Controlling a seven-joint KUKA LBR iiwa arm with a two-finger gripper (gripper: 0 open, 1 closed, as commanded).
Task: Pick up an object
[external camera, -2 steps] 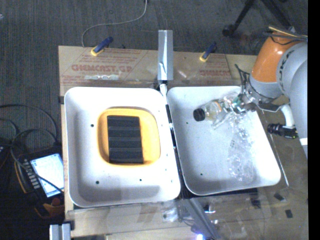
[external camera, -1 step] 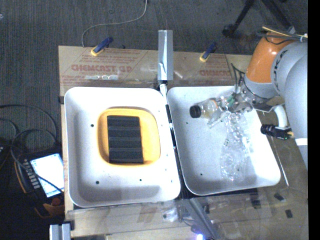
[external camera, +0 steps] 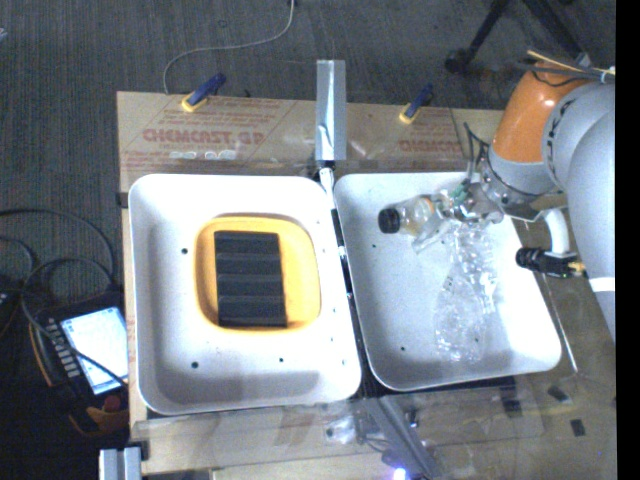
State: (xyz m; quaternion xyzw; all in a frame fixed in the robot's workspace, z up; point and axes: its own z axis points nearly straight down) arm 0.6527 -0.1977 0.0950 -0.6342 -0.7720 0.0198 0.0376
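Two white bins sit side by side on the bench, and you are looking down on them at a slant. In the left bin (external camera: pixel 150 268) lies a yellow tray (external camera: pixel 305 268) with a ridged black block (external camera: pixel 248 278) resting in it, well apart from the arm. The right bin (external camera: pixel 380 308) holds a clear plastic bottle (external camera: pixel 415 215) with a dark cap (external camera: pixel 388 220), lying on its side near the far wall, and a crumpled piece of clear plastic wrap (external camera: pixel 465 298) stretching from just beside the bottle toward the near edge.

The arm (external camera: pixel 560 138) reaches in from the right, and its gripper (external camera: pixel 468 200) sits low over the far corner of the right bin, at the bottom end of the bottle. It looks to be touching or nearly touching the clear plastic there, though the bottle and the wrap blur together at that spot. You cannot tell from this angle how the claw stands, or whether anything lies between its tips.

As for the task, you are likely at the grasping stage: the arm is down at a candidate object, but the bottle appears to rest on the bin floor and nothing is seen lifted. Securing a hold and raising it clear are both left to do.
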